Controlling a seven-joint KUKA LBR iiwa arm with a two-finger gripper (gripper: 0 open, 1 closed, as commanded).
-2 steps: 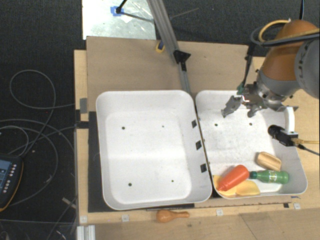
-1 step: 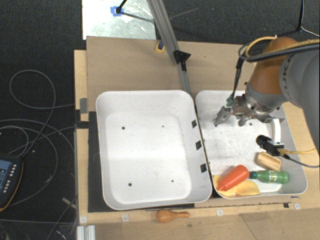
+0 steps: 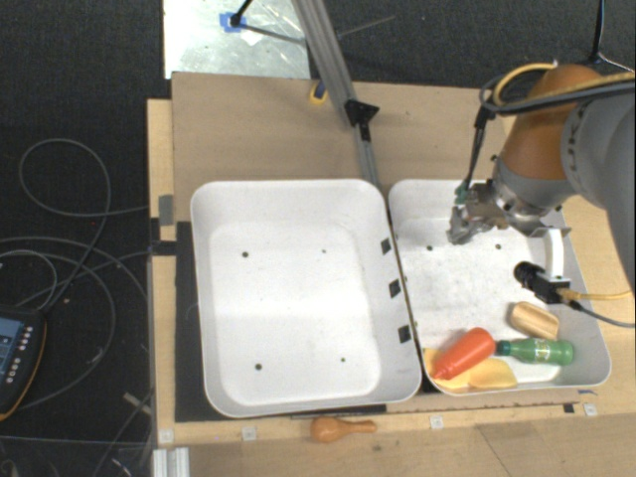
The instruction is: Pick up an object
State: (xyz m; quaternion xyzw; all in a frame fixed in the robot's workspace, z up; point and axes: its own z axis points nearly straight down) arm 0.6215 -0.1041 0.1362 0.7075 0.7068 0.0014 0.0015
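Right, down on the dark floor, the brown bench (image 3: 258,127) takes up most of the scene, and two white bins sit on it side by side. The left bin (image 3: 288,296) is the wider of the pair; the right bin (image 3: 447,286) butts up against it, with small black clips along the shared edge. The arm (image 3: 586,137) comes in from the right, grey with its orange band, bent down over the right bin. A long grey pole (image 3: 328,48) slants across the top of the bench. Loose cables (image 3: 60,197) loop on the floor at the left, near a handset (image 3: 18,351) with a lit screen.

Now the gripper (image 3: 463,229): it hangs low over the top left part of the right bin, above bare white floor, and from here I cannot tell whether it is open or closed. Nothing is seen in its grasp.

The things to pick are all well apart from it, bunched in the bin's near right corner: an orange carrot (image 3: 463,352) lying tilted, a green bottle (image 3: 537,350) on its side just beside it, a yellow piece (image 3: 492,375) under both, and a tan block (image 3: 534,319) just above the bottle. One orange pear-shaped thing (image 3: 343,427) lies on the bench outside, in front of the left bin.
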